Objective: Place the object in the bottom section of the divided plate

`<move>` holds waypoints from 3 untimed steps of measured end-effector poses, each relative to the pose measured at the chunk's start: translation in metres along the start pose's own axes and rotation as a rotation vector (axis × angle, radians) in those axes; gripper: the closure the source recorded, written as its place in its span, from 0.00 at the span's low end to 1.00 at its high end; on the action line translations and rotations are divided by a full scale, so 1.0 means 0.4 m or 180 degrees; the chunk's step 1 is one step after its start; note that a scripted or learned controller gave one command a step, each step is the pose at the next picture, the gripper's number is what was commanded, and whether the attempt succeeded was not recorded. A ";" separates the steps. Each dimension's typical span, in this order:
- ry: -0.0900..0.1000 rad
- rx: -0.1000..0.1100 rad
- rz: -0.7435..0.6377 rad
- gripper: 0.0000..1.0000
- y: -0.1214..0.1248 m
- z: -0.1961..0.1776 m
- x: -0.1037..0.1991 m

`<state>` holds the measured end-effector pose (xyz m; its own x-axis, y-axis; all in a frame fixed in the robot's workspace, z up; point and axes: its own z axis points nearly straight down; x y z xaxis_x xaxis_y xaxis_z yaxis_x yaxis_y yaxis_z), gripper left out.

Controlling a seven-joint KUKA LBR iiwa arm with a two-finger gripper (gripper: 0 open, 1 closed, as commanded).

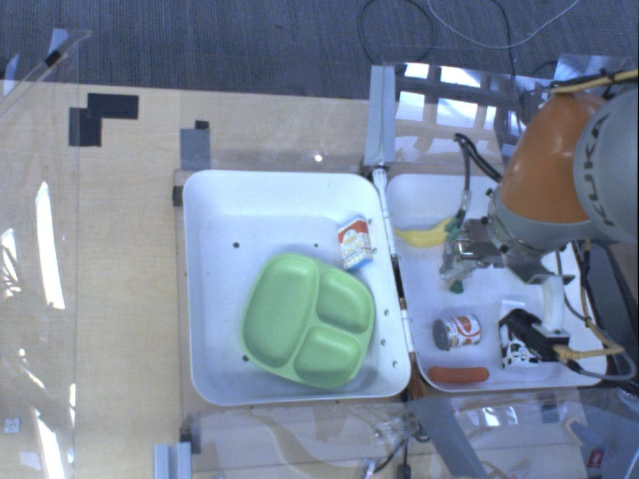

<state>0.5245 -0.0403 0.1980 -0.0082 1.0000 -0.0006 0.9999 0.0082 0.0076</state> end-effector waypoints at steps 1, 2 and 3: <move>0.0000 0.0016 0.1274 1.00 0.041 0.035 0.213; 0.0002 0.0025 0.0954 1.00 -0.080 0.046 0.433; -0.0004 0.0019 0.2192 1.00 -0.091 0.035 0.200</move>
<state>0.4875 0.0392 0.1837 0.6290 0.7774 0.0011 0.7774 -0.6290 0.0011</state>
